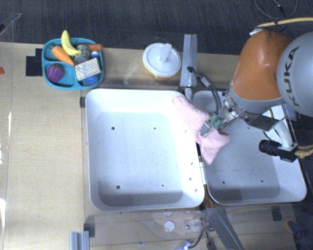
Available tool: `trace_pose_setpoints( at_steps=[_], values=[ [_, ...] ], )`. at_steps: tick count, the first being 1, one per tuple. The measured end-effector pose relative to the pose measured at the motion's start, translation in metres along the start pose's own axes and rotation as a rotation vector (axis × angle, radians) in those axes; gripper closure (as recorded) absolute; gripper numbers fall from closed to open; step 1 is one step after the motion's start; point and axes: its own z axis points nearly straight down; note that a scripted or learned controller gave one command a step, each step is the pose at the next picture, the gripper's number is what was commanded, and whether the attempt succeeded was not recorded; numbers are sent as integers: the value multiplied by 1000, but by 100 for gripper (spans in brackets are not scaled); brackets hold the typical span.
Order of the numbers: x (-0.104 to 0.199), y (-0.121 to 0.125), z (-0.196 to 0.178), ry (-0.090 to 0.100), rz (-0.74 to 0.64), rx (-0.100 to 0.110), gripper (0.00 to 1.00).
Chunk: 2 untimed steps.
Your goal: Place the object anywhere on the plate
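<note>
Cloth point(195, 121), pink and limp, lies draped across the wall between the two bins point(146, 202) (light, floppy, best pinched at a bunched fold), with gripper point(213, 125) apparently nipping its right part.

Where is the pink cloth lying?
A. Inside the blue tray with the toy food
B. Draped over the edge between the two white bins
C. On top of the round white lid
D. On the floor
B. The pink cloth hangs across the wall where the left bin and the right bin meet, with the gripper right at it.
</note>
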Motion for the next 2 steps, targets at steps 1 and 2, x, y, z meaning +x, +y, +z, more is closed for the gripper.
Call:
trace_pose_setpoints(
  at_steps=[1, 2],
  values=[
    [46, 27, 7, 0, -401, -2, 100],
    [93, 54, -8, -1, -799, -4, 100]
  ],
)
